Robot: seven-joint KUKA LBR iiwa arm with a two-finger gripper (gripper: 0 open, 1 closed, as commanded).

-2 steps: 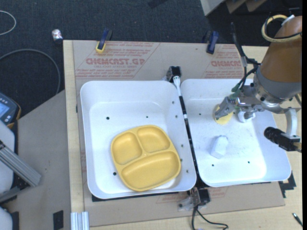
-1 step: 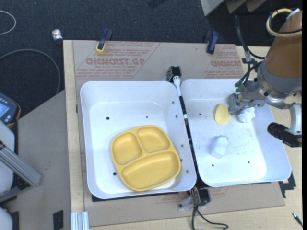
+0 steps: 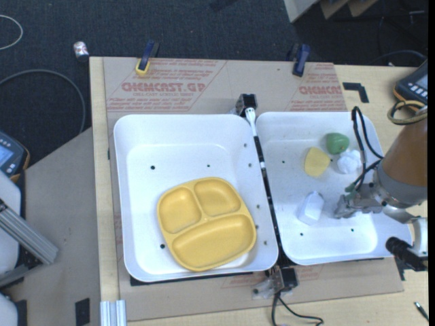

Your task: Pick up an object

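The right bin (image 3: 326, 246) holds a green round object (image 3: 336, 142), a yellow piece (image 3: 316, 161), a crumpled white object (image 3: 349, 162) and a pale white block (image 3: 311, 207). My gripper (image 3: 342, 209) is low inside this bin near its right side, just right of the white block. The arm with its orange band (image 3: 411, 158) reaches in from the right. Nothing shows between the fingers.
The left bin (image 3: 136, 155) holds a yellow divided plate (image 3: 205, 223). A black cable (image 3: 363, 138) runs over the right bin's far right part. Clamps (image 3: 144, 58) hold the cardboard base at the back.
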